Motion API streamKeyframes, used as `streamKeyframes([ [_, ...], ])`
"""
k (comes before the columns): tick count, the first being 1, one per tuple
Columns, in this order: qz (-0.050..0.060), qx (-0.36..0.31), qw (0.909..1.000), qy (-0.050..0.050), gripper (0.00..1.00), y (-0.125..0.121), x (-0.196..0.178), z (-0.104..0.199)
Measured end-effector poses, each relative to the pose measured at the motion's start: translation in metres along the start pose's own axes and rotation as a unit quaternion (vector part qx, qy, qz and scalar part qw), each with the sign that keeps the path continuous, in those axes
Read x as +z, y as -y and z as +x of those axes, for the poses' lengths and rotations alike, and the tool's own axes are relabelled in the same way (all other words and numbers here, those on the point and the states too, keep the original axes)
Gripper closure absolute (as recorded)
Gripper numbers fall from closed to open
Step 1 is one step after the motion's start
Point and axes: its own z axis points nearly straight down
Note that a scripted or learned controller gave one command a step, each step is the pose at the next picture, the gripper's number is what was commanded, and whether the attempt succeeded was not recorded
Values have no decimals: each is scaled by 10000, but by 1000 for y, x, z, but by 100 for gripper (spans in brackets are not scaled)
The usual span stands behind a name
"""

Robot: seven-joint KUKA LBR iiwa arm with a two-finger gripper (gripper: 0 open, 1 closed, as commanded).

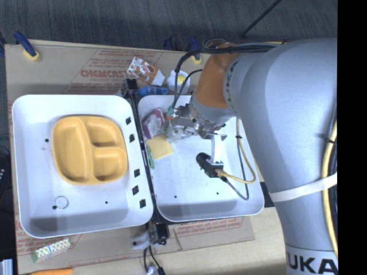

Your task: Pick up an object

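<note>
the two-finger gripper [174, 125] is low in the far left corner of the right shallow white bin [189, 195]; whether it is open or closed cannot be made out from this angle, and nothing can be seen clamped in it. just to its left, touching or nearly so, lies a dark crinkled purple-red packet [152, 122] against the bin's left wall. just in front of the gripper, on the bin floor, lies a pale yellow foam block [159, 148], tilted, near the same wall. the grey arm with its orange band [210, 85] reaches over the bin's far right side.

in the left shallow white bin [31, 153] a mustard-yellow moulded plastic tray [90, 148] with three compartments sits flat, and a small clear ring [61, 202] lies near the front left corner, apart from the tray.

both bins stand on a brown printed cardboard sheet [86, 72]. behind the bins on it lies a small orange-and-white printed packet [141, 69].
</note>
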Motion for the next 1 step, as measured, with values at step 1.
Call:
streamKeyframes([
  [1,1,0,10000,1,0,0,0,0],
])
